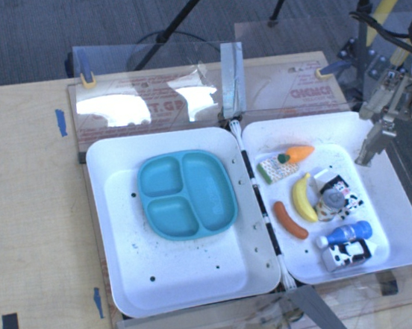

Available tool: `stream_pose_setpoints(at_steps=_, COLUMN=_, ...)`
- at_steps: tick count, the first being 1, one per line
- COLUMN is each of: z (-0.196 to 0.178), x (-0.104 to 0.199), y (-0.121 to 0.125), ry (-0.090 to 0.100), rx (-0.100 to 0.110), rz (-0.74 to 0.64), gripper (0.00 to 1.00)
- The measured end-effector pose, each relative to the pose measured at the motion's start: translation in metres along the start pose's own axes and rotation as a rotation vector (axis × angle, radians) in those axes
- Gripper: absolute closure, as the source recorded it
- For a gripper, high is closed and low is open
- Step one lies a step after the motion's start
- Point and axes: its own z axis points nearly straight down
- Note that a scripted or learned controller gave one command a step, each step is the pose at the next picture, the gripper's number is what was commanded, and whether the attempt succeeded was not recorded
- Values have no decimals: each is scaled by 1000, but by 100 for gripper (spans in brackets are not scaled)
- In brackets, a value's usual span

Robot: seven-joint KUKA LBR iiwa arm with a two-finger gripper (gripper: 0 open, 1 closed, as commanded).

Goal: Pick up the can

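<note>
One can (334,196) sits left of and below the claw (375,147), whose grip state I cannot tell.

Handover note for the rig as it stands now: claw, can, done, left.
Claw: above the right bin's upper right rim, nothing seen between its fingers; open or shut not readable.
Can: in the right bin, next to the banana, with a black-and-white item right beside it.
Also there: carrot, sausage, blue-capped bottle. Blue divided plate in the left bin.
Done: nothing picked.
Left: move over the can, descend, grasp, lift.
</note>
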Motion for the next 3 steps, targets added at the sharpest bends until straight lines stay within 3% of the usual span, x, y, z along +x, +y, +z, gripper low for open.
stream_pose_setpoints(at_steps=1, z=201, x=-29, y=-39, ry=5, rx=0, rz=-321, gripper=0)
stream_pose_setpoints(at_steps=2, z=22, x=-25, y=-45, ry=0, rx=-2, rz=-611, gripper=0)
stream_pose_setpoints(at_steps=3, z=159, x=-56, y=-60, ry=4, rx=-5, rz=-1100, gripper=0)
